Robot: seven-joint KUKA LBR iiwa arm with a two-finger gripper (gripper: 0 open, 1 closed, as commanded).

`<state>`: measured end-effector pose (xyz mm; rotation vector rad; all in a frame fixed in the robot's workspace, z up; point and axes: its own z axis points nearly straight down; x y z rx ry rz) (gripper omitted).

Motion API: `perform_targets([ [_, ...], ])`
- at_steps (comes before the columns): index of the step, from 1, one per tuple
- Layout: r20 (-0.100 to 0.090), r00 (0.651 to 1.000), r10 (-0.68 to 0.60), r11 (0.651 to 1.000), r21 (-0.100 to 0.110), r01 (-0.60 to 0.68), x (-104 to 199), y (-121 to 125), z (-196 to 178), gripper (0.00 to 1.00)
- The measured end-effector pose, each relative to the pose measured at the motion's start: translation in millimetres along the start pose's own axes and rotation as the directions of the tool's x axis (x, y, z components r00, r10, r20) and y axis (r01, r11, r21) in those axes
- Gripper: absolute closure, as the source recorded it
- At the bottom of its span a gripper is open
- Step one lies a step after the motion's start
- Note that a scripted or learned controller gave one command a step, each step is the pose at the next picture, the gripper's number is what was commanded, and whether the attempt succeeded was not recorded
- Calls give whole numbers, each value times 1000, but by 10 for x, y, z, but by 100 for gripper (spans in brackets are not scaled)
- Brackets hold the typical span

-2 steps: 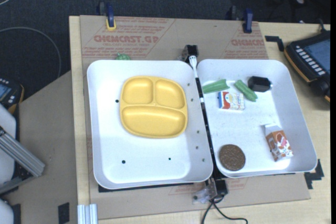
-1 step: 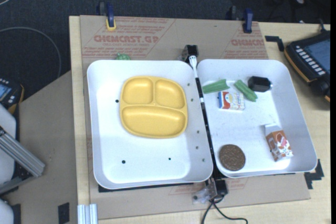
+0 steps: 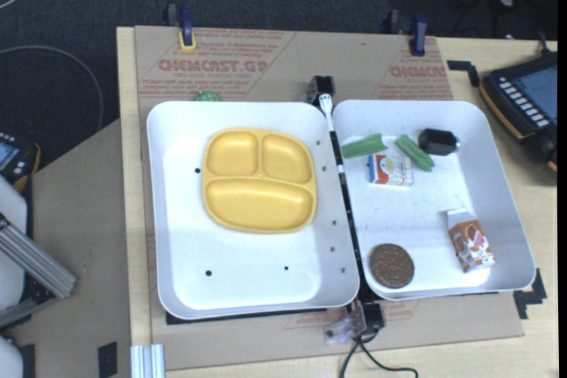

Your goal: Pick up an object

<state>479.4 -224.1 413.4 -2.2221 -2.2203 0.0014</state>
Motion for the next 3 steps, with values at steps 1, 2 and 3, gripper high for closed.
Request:
perform_targets([
  [1,3,1000,-2,1000,-7,2,19,2,-384,100],
  [2,-1,1000,0,1000,1,0,4,0,187,100],
  [3,4,1000,-2,1000,-8,2,-1,2,-558,100],
])
